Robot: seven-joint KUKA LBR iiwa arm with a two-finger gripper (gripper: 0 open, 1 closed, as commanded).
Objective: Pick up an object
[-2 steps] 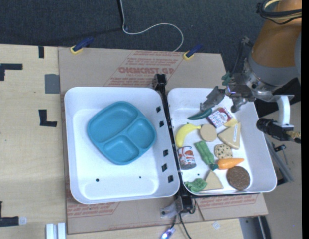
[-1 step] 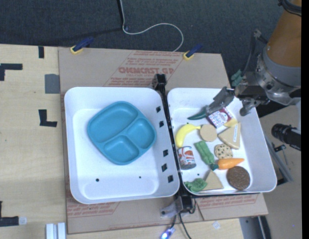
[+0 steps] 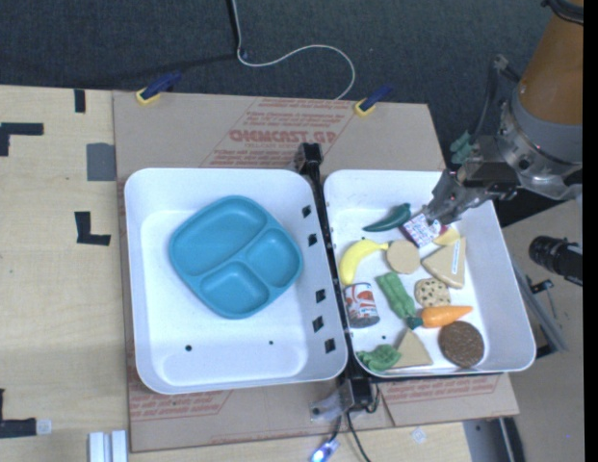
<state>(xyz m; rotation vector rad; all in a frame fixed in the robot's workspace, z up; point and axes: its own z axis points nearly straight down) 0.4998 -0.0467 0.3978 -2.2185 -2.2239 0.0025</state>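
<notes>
Hand's [image 3: 441, 210] fingertips and part of small packet [image 3: 418, 229] beneath them, too indistinct to separate.

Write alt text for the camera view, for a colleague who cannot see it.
The gripper is down in the right bin, at a small purple-and-white packet among toy foods: banana, carrot, can, cookies. The left bin holds a blue divided plate.

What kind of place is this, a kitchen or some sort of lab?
Most likely a robotics lab bench, not a kitchen. Two white bins sit clamped on a cardboard sheet, one holding a blue divided plate and the other toy food such as a banana, with a robot arm reaching in.
</notes>
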